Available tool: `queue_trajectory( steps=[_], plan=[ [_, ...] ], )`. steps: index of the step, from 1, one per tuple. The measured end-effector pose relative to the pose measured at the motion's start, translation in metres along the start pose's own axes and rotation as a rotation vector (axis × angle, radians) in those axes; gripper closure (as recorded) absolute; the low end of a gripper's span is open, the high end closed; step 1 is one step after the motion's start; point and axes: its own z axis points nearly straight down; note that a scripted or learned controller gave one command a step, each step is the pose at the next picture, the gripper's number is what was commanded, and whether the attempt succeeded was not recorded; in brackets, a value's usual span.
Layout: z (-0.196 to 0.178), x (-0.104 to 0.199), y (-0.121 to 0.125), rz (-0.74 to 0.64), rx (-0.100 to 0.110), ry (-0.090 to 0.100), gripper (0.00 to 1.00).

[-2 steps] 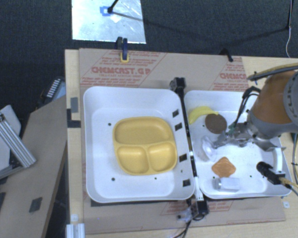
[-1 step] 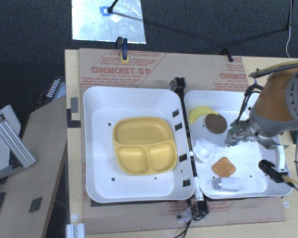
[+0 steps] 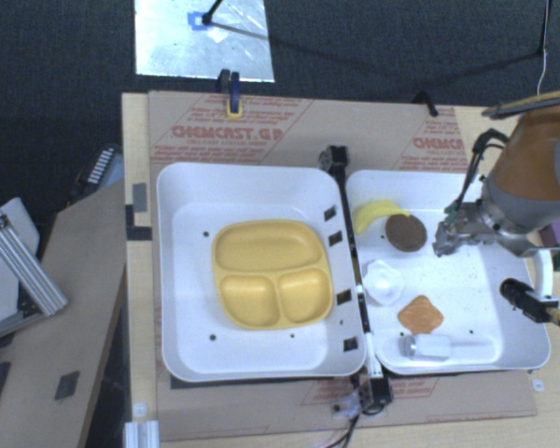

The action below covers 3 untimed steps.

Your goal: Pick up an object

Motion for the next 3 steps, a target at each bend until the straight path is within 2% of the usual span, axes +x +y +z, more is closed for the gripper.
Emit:
queue_trajectory(
  steps=[2,3],
  plan=[
    [-0.118,0.001,0.008,0.000,-0.001,0.000,1.00],
    [-0.102,0.052,0.013,-0.004,0.005,0.003,1.00]
  ],
)
